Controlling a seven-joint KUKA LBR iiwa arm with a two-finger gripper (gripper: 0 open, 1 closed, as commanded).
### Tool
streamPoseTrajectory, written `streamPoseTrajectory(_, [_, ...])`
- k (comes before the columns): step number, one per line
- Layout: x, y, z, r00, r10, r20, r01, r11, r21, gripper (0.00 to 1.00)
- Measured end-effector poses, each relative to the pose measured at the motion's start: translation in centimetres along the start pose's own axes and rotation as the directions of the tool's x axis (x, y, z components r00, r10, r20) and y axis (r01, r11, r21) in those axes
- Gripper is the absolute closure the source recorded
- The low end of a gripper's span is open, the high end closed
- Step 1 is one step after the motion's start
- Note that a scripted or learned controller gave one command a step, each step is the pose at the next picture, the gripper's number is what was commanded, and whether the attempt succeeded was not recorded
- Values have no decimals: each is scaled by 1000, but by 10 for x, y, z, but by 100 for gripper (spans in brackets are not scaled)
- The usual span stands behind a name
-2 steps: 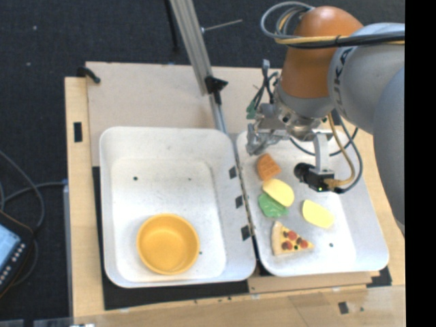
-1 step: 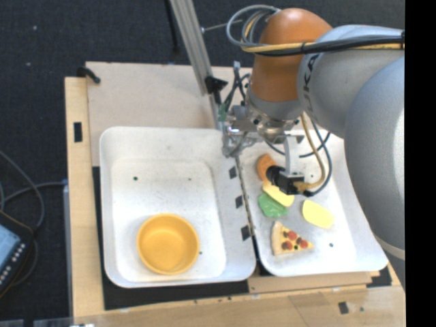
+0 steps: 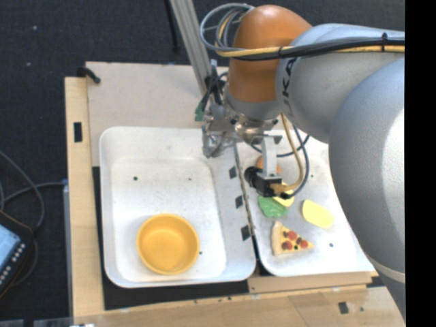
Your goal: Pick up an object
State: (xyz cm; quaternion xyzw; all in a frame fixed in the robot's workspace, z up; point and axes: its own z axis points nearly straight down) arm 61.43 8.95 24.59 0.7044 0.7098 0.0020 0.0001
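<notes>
My gripper [image 3: 214,143] hangs under the orange wrist band, over the back rim where the two bins meet. It is above the left bin's [image 3: 122,148] far right corner, and I see no object between its fingers. A yellow bowl [image 3: 167,243] sits upright in the left bin near the front. In the right bin [image 3: 340,251] lie a green leafy piece [image 3: 272,207], a pale yellow lump [image 3: 317,214] and a toy pizza slice [image 3: 289,239]. All three are to the front right of the gripper, apart from it.
The big grey arm covers the back and right of the right bin. A metal rail [image 3: 189,26] slants up behind the gripper. The wooden bench [image 3: 136,94] edges the bins at the back and left.
</notes>
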Motion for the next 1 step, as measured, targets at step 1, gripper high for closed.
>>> streamPoseTrajectory(1, [-3, 0, 1, 1000, 5, 1, -5, 1000, 1, 0])
